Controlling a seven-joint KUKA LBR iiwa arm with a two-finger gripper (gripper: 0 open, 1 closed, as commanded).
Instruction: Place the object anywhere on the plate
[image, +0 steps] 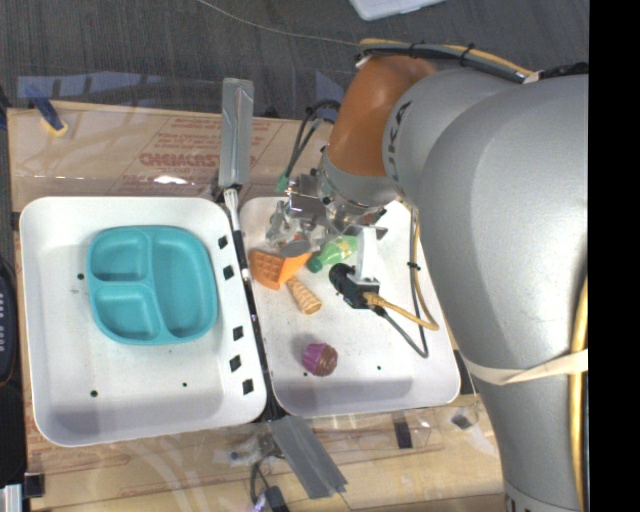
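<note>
On the far left sits the left shallow white bin (40, 300), and in it lies the teal plastic plate with three compartments (152, 284), flat on the bin floor, towards the far half of the bin. A grey divider rail (237, 140) runs between that bin and the right shallow white bin (400, 385), which touches it along the middle of the bench.

In the right bin, just past the divider, lies an orange wedge-shaped toy (272, 268), and touching its near right side is a tan ridged cone-shaped piece (304, 296). Nearer the front of that bin, well apart from these, rests a small purple rounded toy (319, 358). A green rounded toy (332, 254) sits just right of the orange wedge, close under my hand.

My gripper (300, 222) hangs low over the far part of the right bin, above the orange wedge and the green toy. I cannot tell how it stands or whether it has anything. A black fitting with a yellow cable (362, 290) hangs just right of the green toy. My grey arm with its orange band (372, 105) fills the right side.
</note>
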